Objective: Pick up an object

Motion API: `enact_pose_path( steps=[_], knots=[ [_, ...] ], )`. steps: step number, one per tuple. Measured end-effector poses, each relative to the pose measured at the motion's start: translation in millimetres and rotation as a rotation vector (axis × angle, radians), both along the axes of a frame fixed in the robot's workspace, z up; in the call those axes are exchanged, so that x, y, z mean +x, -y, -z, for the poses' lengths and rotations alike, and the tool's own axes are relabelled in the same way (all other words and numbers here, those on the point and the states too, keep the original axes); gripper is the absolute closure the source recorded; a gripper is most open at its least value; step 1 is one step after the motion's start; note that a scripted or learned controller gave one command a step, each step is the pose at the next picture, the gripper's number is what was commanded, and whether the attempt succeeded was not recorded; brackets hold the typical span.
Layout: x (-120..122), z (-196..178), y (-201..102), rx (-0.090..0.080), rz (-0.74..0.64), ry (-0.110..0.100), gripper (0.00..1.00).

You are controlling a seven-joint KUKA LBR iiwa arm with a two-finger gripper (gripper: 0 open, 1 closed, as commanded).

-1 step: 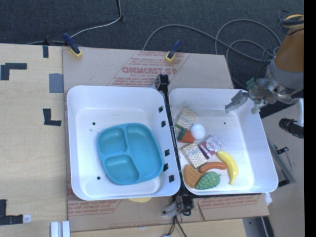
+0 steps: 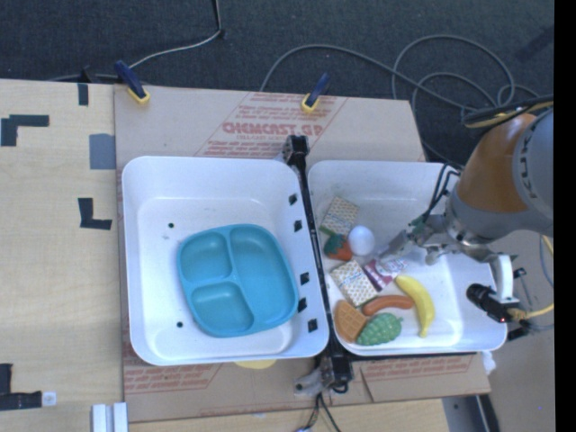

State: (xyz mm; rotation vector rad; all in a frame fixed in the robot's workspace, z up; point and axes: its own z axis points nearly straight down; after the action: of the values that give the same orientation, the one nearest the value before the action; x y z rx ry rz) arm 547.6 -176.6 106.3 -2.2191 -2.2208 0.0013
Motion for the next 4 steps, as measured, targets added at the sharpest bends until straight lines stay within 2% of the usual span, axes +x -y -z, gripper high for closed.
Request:
enact_pose_path(
  steps=[1,2,3,4],
  knots=[
    [-49,17,-35,-0.004,0.002,0.016,0.0],
    [-61,8,-6,-0.001,0.0,0.008,0.0],
    [18,17,-71,0.0,-0.001,0.013,0.0],
    [56,-78,-134,-0.001,-0.001,0.002,0.0]
  ],
)
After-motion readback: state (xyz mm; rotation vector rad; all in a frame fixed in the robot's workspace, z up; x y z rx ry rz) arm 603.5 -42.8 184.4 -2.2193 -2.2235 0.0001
